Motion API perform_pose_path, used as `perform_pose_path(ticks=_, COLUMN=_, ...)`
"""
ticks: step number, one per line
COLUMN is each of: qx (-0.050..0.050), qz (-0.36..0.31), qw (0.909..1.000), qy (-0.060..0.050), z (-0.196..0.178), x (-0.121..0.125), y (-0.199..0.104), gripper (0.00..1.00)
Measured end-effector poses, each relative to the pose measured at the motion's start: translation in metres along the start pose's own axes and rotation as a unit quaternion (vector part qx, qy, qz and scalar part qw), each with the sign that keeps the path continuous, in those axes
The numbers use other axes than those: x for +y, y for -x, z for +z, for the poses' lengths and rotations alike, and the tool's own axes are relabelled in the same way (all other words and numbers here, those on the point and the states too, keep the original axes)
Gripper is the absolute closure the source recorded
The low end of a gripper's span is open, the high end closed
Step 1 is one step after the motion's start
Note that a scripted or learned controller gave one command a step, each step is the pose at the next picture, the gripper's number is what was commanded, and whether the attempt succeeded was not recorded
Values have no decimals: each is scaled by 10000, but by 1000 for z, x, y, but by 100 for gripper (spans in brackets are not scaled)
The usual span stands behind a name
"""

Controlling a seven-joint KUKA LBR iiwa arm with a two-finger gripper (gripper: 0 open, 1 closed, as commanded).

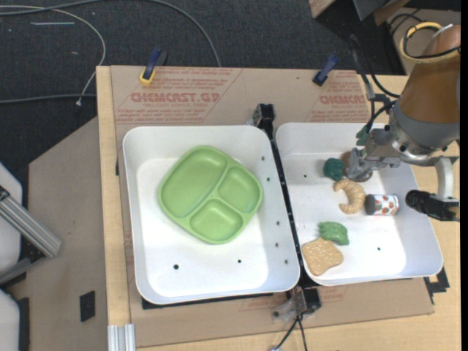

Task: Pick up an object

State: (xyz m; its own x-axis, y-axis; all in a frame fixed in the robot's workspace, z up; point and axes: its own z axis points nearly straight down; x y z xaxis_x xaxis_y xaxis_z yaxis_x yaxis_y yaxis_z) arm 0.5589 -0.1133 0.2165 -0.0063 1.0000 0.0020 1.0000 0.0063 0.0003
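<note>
At the near edge of the surface [190,320], a black clip [301,300] is seen at the junction of the two bins, with a cable trailing from it. Just beyond it, in the near corner of the right bin [409,265], a flat tan cracker-like piece [322,256] is laid, and a small green leafy item [334,232] is found touching its far side. Farther in, a small cylindrical can with a red and white label [382,205] is laid on its side, just beside a tan croissant-shaped piece [352,195]. A dark green lump [333,169] is placed close behind the croissant, near the bin's inner wall. The hand [358,168] is lowered between the dark green lump and the croissant, very near both; whether its fingers are open or closed cannot be told, and nothing can be seen held in it. The grey arm with its orange band [431,86] is extended in from the right above the can, and a black part [433,204] is seen over the bin's right side. In the left bin [146,269], a green divided tray [210,194] with three compartments is set at a slant, well apart from the other items. At the far edge of the cardboard-covered surface, a blue and yellow clamp [152,65] and a blue clamp [325,70] are fixed, and a black clip [264,114] is seated between the bins' far corners.
</note>
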Motion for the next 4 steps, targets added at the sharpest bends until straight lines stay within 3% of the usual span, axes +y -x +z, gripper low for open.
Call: perform_pose_path(ticks=4, qx=-5, qz=17, qw=10000, qy=10, z=-4, x=23, y=-84, gripper=100)
